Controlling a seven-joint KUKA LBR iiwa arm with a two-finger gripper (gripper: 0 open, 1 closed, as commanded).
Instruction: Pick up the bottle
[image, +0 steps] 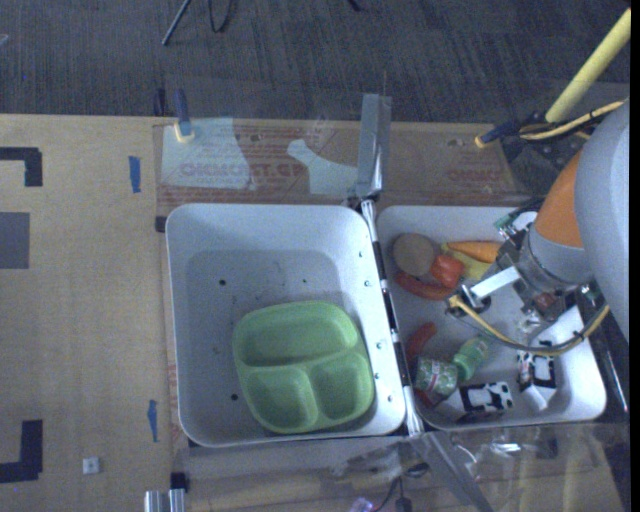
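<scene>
Right bin (590, 400): green bottle (452, 367) lies tilted, crowded by red pepper (436, 277), potato (410, 251), cow toy (486, 397). Gripper (538, 312) nearby above; grip state unclear.

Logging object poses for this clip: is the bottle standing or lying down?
Lying down: the green bottle rests on its side on the right bin floor, cap pointing up-right.
</scene>
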